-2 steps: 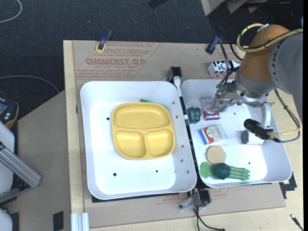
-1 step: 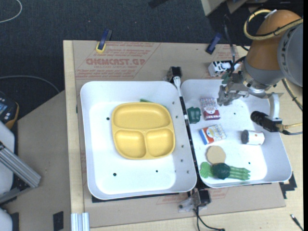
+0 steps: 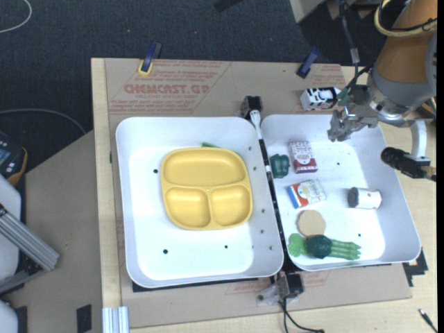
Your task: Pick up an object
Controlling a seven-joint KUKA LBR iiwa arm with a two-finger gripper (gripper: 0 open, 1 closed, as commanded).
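Currently pincer [image 3: 341, 132] hovers at 12 o'clock of right white bin [image 3: 388, 234], can't tell its state, w/ nearest pick the small red-and-white carton [image 3: 302, 156] toward 8 o'clock of it, so approx. centre over carton, drop straight, close across short side.

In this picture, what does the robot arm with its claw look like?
The arm has a rounded orange-tan section above a grey wrist. A dark cable runs beside it. The claw is small, grey metal, with thin dark wires on it.
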